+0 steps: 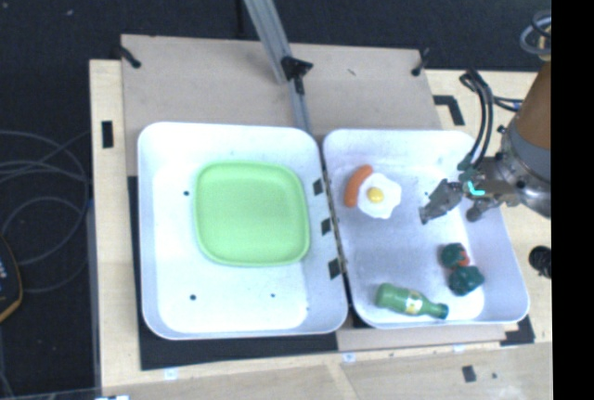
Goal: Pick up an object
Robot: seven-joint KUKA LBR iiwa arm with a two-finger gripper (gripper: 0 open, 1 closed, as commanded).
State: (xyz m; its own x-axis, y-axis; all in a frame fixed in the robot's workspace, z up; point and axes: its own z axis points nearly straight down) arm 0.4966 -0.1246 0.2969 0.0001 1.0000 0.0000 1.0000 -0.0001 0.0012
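While the arm [534, 138] reaches from the right, its gripper [457, 202] hangs spread and unladen over the right bin [408, 148].

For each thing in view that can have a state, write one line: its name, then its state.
Green plate: lying flat in left bin.
Fried egg: flat in right bin.
Carrot: lying beside egg.
Green bottle: on its side.
Dark green toy: resting in right bin.
End effector: open, holding nothing.
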